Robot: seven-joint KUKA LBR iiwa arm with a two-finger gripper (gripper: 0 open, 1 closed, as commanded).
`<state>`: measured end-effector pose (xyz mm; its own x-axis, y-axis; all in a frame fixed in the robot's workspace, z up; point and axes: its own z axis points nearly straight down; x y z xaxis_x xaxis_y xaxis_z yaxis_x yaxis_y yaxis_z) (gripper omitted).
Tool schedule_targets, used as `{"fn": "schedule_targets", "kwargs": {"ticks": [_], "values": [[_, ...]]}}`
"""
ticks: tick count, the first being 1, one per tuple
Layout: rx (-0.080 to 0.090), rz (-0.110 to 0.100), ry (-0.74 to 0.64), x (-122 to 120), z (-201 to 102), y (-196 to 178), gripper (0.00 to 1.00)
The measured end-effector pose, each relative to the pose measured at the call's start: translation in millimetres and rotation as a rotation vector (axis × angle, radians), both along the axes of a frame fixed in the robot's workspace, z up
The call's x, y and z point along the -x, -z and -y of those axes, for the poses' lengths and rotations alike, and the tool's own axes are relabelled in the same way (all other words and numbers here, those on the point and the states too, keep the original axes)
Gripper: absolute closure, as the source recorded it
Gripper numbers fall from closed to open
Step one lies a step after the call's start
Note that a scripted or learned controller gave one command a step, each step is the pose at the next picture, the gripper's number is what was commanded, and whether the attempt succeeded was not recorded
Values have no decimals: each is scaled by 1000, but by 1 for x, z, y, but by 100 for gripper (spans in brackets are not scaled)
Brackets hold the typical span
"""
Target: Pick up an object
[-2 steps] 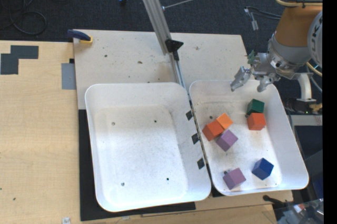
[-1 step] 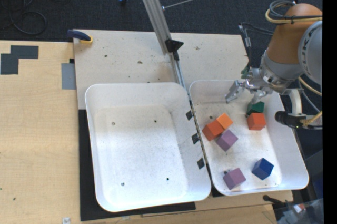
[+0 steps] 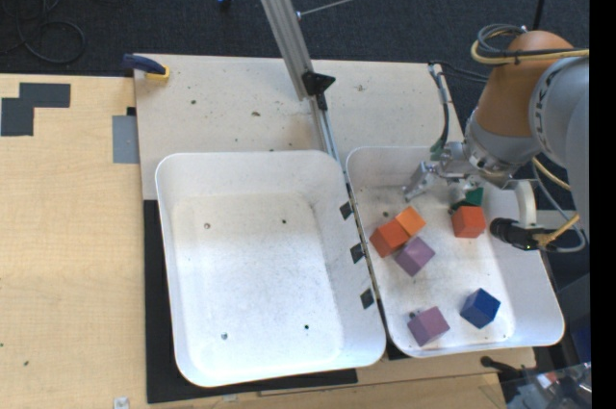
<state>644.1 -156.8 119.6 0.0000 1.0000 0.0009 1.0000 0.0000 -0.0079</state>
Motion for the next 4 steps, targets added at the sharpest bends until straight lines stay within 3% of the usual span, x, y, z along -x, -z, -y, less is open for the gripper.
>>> {"fn": "schedule_targets", "kwargs": {"ticks": [1,3,4], "values": [[0,4,4,-1,1,-13,100],[2,14,-1,-2,-1,-141,100],[1,10,-1,-3,1,-166,100]]}}
